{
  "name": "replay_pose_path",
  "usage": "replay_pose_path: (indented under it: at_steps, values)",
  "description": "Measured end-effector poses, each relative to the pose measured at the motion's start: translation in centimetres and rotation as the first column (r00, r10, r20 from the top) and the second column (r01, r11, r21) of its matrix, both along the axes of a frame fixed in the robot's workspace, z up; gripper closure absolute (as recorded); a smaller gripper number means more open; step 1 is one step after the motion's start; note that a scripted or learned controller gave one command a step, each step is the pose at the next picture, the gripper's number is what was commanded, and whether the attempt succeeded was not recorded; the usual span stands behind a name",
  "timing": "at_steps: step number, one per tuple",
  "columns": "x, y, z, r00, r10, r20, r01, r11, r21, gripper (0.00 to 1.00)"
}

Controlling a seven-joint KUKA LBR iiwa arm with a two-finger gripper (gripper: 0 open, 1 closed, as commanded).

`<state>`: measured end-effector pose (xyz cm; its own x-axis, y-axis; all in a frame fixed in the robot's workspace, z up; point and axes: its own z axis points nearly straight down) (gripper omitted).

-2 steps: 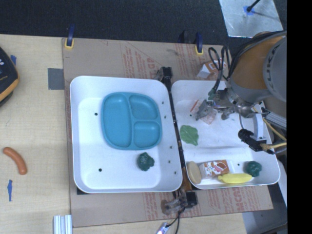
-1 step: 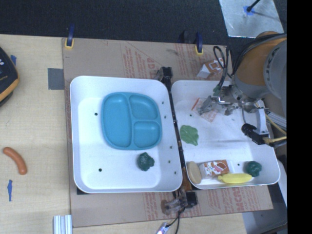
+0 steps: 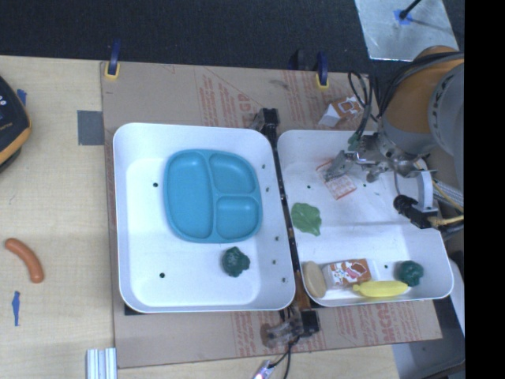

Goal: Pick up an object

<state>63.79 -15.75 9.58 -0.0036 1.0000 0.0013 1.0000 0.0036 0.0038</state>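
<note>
Camera view from above, slanted: two white bins side by side on the worktop (image 3: pixel 55 212). Right bin (image 3: pixel 442 251) entered by the arm (image 3: pixel 418 93) from about 2 o'clock, tool (image 3: pixel 353 158) low over that bin's upper half, right above a small red-and-white packet (image 3: pixel 339 181). Cannot tell from this angle how the tool stands, nor whether it touches the packet; nothing plainly lifted.

Lying loose in the right bin: green lump (image 3: pixel 306 218) at 9 o'clock near the left wall, tan disc (image 3: pixel 315 279), second packet (image 3: pixel 349 272), banana (image 3: pixel 381 290) and dark green piece (image 3: pixel 409 272) along the 6 o'clock edge. Left bin (image 3: pixel 126 283): blue divided plate (image 3: pixel 213 194) at centre, dark green broccoli-like piece (image 3: pixel 234 261) toward 5 o'clock. Sausage (image 3: pixel 25 259) out on the worktop at 9 o'clock.

Judgement: approach done, tool placed over a candidate; grasp unconfirmed, lift yet to come.
</note>
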Motion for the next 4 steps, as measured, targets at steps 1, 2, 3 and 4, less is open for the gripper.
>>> replay_pose_path:
  at_steps: [1,2,3,4]
  values:
    - [-3.3,-0.9,-0.4,1.0,0.001,-0.007,-0.001,1.0,-0.002,0.0]
    - [-2.3,-4.7,-0.4,1.0,-0.002,-0.006,0.001,1.0,-0.002,0.0]
    - [-0.6,-5.4,-0.3,1.0,0.001,-0.005,-0.001,1.0,-0.001,0.0]
    - [-0.8,-5.4,0.7,1.0,0.004,-0.013,-0.004,1.0,0.001,1.0]
